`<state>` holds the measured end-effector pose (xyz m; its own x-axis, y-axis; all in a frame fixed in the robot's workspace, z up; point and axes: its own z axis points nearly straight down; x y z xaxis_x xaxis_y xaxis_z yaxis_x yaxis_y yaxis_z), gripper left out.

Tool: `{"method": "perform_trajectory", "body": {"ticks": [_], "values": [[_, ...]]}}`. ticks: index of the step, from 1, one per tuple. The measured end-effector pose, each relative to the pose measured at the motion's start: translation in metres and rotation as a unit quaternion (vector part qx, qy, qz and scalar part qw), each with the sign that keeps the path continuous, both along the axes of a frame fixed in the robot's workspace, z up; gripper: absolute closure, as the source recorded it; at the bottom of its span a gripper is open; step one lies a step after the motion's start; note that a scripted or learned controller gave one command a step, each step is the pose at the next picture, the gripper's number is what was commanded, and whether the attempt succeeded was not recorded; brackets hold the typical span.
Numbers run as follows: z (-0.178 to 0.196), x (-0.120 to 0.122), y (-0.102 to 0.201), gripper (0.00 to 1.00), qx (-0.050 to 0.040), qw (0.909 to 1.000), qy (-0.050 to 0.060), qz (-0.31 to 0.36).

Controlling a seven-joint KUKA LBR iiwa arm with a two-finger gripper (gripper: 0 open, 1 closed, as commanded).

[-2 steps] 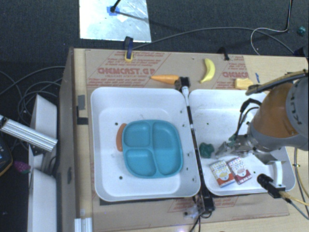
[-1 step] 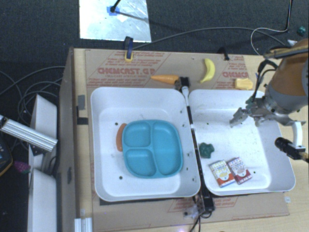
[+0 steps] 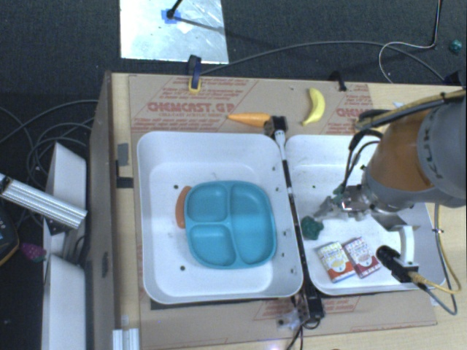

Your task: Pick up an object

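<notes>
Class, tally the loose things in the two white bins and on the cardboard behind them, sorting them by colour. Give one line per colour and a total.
Blue: 1, the divided plate
Orange: 2, the carrot and the sausage
Yellow: 1, the banana
Green: 1, the small green object
Red and white: 2, the two packets
Total: 7

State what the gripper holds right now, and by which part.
Cannot be told: the gripper sits just above the dark green object in the right bin, with no grasp visible.
</notes>
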<state>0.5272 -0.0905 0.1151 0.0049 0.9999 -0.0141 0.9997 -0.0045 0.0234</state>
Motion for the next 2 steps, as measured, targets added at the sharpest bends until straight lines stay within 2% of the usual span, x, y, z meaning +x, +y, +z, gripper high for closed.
{"method": "perform_trajectory", "body": {"ticks": [1, 2], "values": [[-0.007, 0.116, -0.055, 0.0, 0.0062, 0.9999, 0.01, 0.004], [0.005, 0.035, -0.039, 0.0, 0.0071, 0.9999, 0.011, 0.003]]}}
